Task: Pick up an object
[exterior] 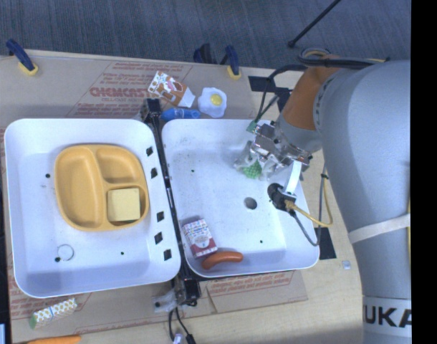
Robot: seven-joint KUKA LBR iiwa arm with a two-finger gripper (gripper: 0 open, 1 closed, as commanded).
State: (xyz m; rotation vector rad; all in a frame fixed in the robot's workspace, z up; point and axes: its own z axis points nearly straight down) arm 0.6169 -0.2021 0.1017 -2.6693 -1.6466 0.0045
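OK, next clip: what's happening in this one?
The grey arm reaches in from the right, and its gripper is low in the right bin, right at a small green object. Whether it has a grip on it can't be told. A red packet and a sausage lie near that bin's front edge. The left bin holds a yellow divided tray.

The tool (256,162) hangs over the right bin (204,138); a sausage (222,259) and carton (198,236) lie near its front edge.
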